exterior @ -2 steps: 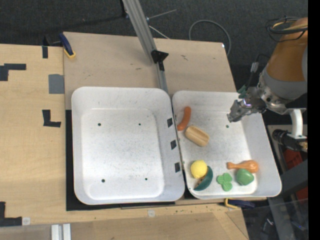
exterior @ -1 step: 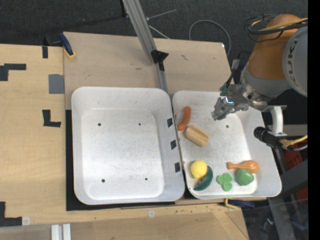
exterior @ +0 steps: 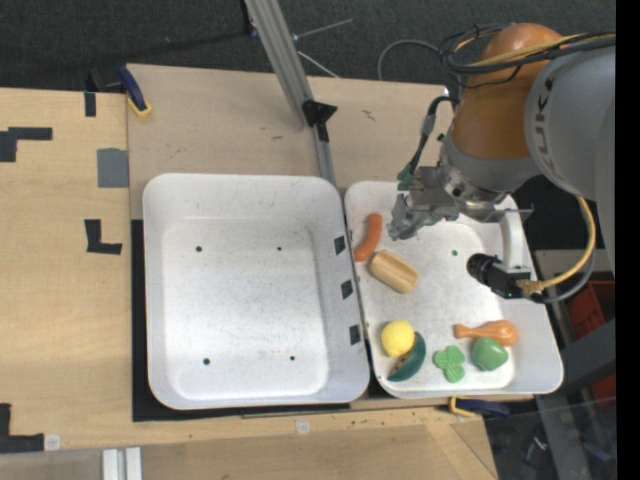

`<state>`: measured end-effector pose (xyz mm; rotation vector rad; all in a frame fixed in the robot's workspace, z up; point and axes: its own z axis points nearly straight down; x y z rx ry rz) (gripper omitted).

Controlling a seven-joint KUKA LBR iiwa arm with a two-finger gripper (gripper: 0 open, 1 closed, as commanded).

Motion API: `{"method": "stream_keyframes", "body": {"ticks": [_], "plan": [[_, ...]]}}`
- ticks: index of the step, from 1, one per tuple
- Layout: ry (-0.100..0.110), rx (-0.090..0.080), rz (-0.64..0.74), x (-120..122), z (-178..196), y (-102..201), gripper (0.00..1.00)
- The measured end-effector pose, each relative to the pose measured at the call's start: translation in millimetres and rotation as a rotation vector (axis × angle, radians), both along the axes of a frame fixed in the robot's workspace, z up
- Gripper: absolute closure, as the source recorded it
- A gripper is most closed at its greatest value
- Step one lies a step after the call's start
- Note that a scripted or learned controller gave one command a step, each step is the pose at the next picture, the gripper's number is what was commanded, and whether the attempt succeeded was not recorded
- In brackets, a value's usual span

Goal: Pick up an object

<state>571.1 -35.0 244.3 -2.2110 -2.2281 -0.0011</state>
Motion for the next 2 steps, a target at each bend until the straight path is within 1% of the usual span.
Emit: {"method": "stream_keyframes", "body": {"ticks": [2], "plan": [[0.002,-0.001,-0.001,-8,-20,100,1.0]]}}
